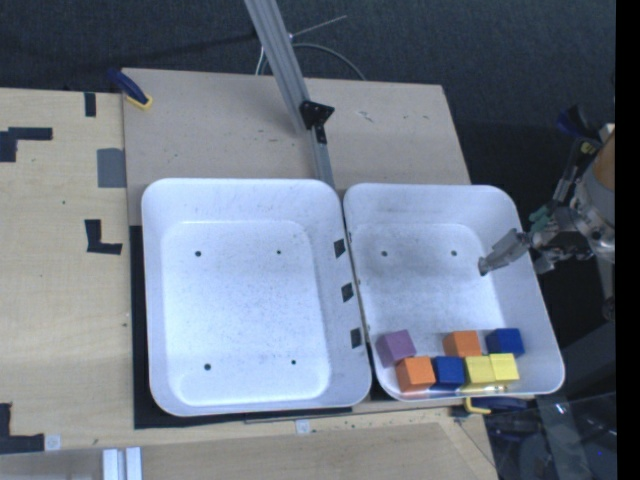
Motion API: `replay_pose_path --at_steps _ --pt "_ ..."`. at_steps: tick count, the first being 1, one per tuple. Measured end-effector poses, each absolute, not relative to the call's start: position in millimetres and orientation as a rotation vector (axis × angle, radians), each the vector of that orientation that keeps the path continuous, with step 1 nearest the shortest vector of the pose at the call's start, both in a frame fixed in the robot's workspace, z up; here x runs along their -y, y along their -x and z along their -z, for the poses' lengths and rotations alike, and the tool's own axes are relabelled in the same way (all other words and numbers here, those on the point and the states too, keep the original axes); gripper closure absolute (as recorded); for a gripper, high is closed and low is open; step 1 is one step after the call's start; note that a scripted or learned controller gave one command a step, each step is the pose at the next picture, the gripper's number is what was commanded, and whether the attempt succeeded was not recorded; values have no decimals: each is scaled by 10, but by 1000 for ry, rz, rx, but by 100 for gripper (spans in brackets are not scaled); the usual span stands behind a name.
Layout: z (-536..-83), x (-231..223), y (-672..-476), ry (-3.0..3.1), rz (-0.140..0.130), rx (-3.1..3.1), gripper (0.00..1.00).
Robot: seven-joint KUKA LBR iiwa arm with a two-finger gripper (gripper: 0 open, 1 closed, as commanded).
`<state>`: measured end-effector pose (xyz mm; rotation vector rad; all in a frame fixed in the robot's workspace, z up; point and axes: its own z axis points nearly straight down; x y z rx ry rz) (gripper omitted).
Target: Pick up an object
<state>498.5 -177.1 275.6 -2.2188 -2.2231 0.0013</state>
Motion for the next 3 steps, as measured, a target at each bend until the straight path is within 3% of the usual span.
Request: replay_pose_path --at_steps 1,2,3 --pt "-882 2094 -5301 2221 -5 2220 0" --pt "-1155 1941 -5357 2218 1 2225 0" --pt "-1995 1578 -5206 2220 6 2230 0"
